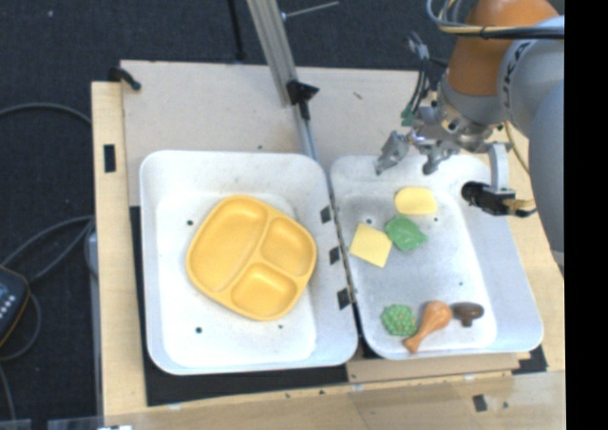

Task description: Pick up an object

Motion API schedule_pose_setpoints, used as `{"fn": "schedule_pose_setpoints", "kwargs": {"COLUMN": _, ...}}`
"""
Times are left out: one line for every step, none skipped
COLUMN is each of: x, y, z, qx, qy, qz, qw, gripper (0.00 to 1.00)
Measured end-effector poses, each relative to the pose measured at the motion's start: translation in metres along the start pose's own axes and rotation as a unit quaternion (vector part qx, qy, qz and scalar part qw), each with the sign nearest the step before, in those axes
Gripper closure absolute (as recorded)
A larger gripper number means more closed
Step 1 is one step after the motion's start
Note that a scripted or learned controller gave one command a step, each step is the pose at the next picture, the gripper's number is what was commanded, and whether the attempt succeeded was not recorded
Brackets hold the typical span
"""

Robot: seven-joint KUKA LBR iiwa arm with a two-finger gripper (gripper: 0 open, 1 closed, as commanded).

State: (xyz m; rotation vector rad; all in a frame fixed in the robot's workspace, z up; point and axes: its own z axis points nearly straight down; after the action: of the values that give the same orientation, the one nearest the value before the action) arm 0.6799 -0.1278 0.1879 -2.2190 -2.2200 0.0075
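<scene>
One yellow piece [415, 200] lies below the hand [411, 155].

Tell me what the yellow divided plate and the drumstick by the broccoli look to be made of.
Yellow divided plate: likely moulded plastic, smooth and slightly glossy, with soft highlights on its compartment ridges. Drumstick: probably plastic or rubber toy food, uniform orange-tan colour with a dull sheen; too small to tell which. Broccoli beside it looks like the same toy material, with a bumpy green surface.
</scene>
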Motion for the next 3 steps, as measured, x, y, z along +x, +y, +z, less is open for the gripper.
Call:
{"fn": "schedule_pose_setpoints", "kwargs": {"x": -0.004, "y": -0.005, "z": 0.044, "qx": -0.001, "qy": 0.000, "qz": 0.000, "qw": 1.0000, "gripper": 0.00}}
{"fn": "schedule_pose_setpoints", "kwargs": {"x": -0.005, "y": -0.003, "z": 0.029, "qx": -0.005, "qy": -0.001, "qz": 0.001, "qw": 1.0000, "gripper": 1.00}}
{"fn": "schedule_pose_setpoints", "kwargs": {"x": -0.011, "y": -0.002, "z": -0.036, "qx": -0.007, "qy": 0.000, "qz": 0.001, "qw": 1.0000, "gripper": 1.00}}
